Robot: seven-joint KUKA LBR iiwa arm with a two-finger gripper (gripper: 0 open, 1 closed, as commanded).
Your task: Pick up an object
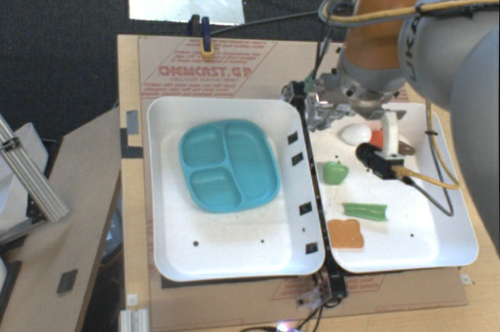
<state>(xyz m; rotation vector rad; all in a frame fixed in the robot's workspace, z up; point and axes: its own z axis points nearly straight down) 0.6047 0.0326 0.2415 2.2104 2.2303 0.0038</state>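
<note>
Behind bins [234, 108], board [211, 69] reads "CHEMCAST GP".

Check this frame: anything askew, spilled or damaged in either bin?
Nothing stands out. The blue divided plate lies flat in the left bin, turned slightly off square. In the right bin the green piece, green stick and orange piece lie apart and look intact. No spill is visible.
</note>
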